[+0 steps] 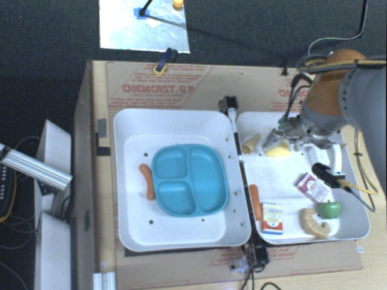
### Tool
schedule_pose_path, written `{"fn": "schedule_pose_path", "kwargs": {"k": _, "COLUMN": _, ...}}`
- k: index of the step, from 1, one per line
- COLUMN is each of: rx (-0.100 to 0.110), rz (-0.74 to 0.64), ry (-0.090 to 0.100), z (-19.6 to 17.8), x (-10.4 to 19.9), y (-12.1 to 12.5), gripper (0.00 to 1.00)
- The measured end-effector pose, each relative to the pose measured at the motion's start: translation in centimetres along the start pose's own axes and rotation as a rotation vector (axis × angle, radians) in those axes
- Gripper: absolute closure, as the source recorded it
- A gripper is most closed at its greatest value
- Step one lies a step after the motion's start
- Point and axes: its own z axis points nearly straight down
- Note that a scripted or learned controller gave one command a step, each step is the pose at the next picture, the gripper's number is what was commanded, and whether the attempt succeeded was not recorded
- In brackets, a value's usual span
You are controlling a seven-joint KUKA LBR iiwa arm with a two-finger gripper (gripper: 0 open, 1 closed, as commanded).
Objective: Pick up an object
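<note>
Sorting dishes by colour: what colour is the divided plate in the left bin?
Light blue divided plate, camera view.

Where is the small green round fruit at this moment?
The small green round fruit lies in the right white bin, near its front right corner, between the tan ring-shaped pastry and the maroon packet.

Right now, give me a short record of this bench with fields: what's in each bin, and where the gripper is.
left bin: blue divided plastic plate; orange hot dog beside the plate's left edge
right bin: pale yellow banana-like piece, tan cone-shaped piece, second orange hot dog, small red-and-yellow box, maroon-and-white packet, green round fruit, beige bagel
gripper: low over the right bin's far end, by the yellow piece
grasp: cannot tell
</note>
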Motion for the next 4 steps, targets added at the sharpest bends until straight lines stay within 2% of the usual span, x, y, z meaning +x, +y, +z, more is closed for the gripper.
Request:
{"fn": "schedule_pose_path", "kwargs": {"k": 1, "rx": 0.006, "rz": 0.003, "ry": 0.0, "z": 0.4, "x": -1.2, "y": 0.7, "gripper": 0.0}}
{"fn": "schedule_pose_path", "kwargs": {"k": 2, "rx": 0.007, "rz": 0.004, "ry": -0.001, "z": 1.3, "x": -4.2, "y": -1.8, "gripper": 0.0}}
{"fn": "schedule_pose_path", "kwargs": {"k": 3, "rx": 0.006, "rz": -0.004, "ry": 0.015, "z": 1.1, "x": -6.5, "y": -5.5, "gripper": 0.0}}
{"fn": "schedule_pose_path", "kwargs": {"k": 4, "rx": 0.005, "rz": 0.0, "ry": 0.0, "z": 1.3, "x": -2.9, "y": 3.9, "gripper": 0.0}}
